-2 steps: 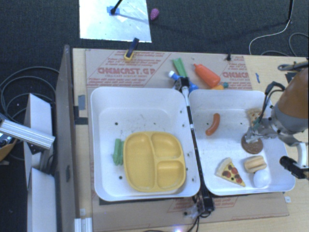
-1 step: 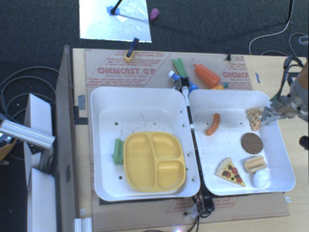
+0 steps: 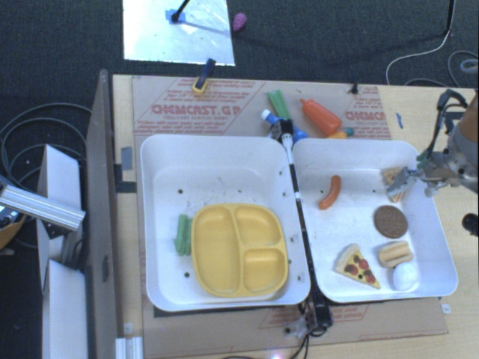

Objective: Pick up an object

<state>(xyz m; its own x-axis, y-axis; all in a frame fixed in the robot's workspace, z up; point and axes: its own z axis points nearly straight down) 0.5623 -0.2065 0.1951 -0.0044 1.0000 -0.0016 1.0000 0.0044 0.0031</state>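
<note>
Two white bins sit side by side on your surface. In the left bin (image 3: 161,163) you have a green bean (image 3: 182,235) touching a yellow divided tray (image 3: 239,250) at its nine o'clock. The right bin (image 3: 352,159) holds a sausage (image 3: 329,191), pizza slice (image 3: 356,265), brown cookie (image 3: 391,221), bread roll (image 3: 394,253) and egg (image 3: 405,276). At the cookie's one o'clock, the gripper (image 3: 402,182) is clamped on a tan cracker (image 3: 392,175).
</note>
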